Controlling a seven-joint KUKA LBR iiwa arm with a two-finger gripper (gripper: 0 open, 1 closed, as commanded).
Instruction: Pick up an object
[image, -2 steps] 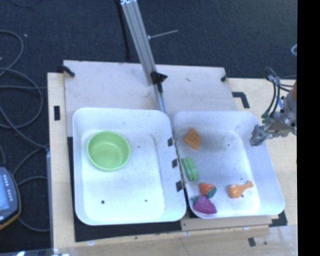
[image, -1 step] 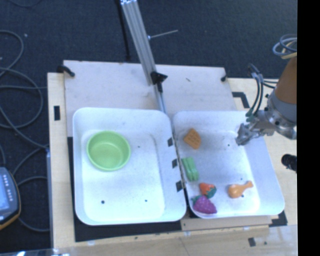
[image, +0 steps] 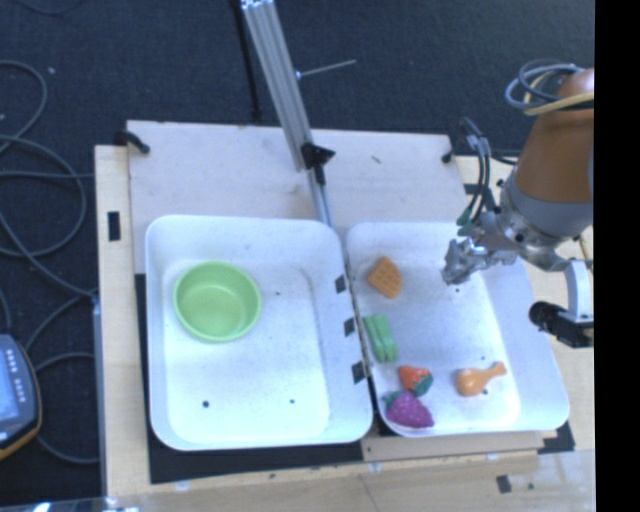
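From my remote seat I saw the grey two-finger gripper (image: 458, 272) hanging over the upper part of the right shallow white bin (image: 520, 330), with nothing between it and the bin floor; I could not tell its state. Below it lay a tan bread-like piece (image: 385, 278), a green ridged block (image: 379, 338), a red strawberry-like toy (image: 414, 379), a purple grape cluster (image: 409, 409) and an orange drumstick-shaped toy (image: 478, 378). The left white bin (image: 250, 400) bore a round lime-green plastic bowl (image: 217, 300).
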